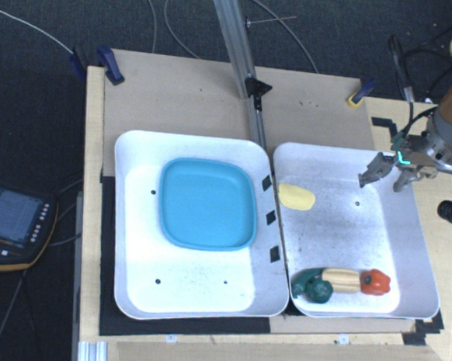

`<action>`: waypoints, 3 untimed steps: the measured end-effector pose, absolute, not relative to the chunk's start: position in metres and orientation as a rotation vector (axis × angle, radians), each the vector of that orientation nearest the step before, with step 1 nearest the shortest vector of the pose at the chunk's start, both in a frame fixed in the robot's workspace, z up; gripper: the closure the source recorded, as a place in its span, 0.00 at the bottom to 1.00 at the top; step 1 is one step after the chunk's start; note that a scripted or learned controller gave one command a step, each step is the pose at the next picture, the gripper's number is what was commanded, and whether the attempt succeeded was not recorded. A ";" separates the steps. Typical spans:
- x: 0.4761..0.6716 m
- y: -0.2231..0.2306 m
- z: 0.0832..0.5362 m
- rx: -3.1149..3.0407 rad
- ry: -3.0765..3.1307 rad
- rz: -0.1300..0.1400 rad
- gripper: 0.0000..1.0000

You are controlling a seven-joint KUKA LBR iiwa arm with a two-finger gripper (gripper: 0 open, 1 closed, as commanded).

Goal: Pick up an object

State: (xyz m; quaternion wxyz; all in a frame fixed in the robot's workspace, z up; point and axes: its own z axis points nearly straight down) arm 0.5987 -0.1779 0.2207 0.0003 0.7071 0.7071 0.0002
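My gripper (pixel 387 178) hangs open over the back right corner of the right bin (pixel 409 229), its two dark fingers spread with nothing between them. A pale yellow lemon-like piece (pixel 296 196) lies near the bin's left wall. Along the front edge lie a dark green object (pixel 312 287), a tan stick-shaped piece (pixel 341 280) and a red tomato-like object (pixel 374 282), touching in a row. All of these sit well away from the gripper.
The left bin (pixel 130 207) holds a blue square plate (pixel 208 204). A metal post (pixel 236 36) slants down to the gap between the bins. Blue and yellow clamps (pixel 110 64) grip the bench's back edge. A handheld pendant (pixel 8 222) lies on the floor at left.
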 end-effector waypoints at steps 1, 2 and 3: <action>0.599 -0.178 0.221 2.221 2.221 0.001 0.00; 0.595 -0.168 0.167 2.223 2.224 -0.003 0.00; 0.588 -0.159 0.115 2.224 2.224 -0.003 0.00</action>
